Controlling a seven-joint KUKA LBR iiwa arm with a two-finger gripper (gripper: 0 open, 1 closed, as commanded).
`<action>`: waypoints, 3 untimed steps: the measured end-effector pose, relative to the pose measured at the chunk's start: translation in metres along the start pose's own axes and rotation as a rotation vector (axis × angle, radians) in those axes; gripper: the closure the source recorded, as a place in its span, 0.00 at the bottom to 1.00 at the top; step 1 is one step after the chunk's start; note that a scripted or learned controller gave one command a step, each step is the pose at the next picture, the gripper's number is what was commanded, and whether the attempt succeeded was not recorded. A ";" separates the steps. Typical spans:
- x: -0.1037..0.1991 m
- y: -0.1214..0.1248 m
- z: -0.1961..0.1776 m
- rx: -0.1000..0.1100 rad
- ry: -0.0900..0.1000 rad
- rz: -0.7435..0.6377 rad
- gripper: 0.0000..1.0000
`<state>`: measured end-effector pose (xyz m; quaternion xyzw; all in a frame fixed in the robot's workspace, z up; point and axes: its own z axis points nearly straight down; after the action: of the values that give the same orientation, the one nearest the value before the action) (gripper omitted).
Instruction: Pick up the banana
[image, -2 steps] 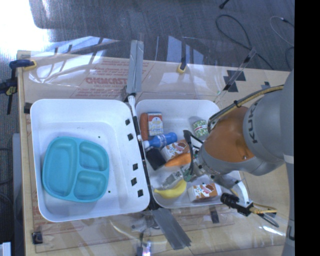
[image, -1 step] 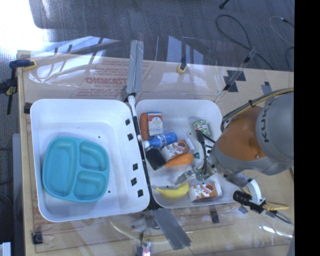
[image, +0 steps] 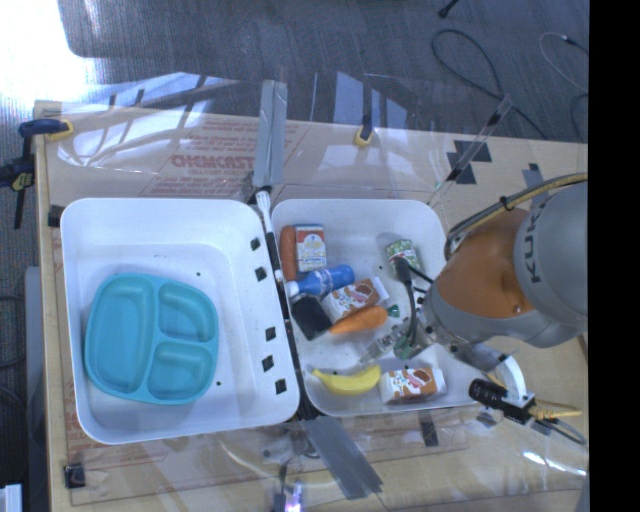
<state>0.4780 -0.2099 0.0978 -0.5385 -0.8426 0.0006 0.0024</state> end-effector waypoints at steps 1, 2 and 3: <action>-0.008 0.017 -0.034 0.000 0.000 0.347 1.00; -0.007 0.017 -0.034 0.000 0.000 0.346 0.00; 0.009 0.004 0.008 0.000 0.000 0.341 0.00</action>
<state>0.4774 -0.2002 0.0894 -0.6737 -0.7390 0.0008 0.0023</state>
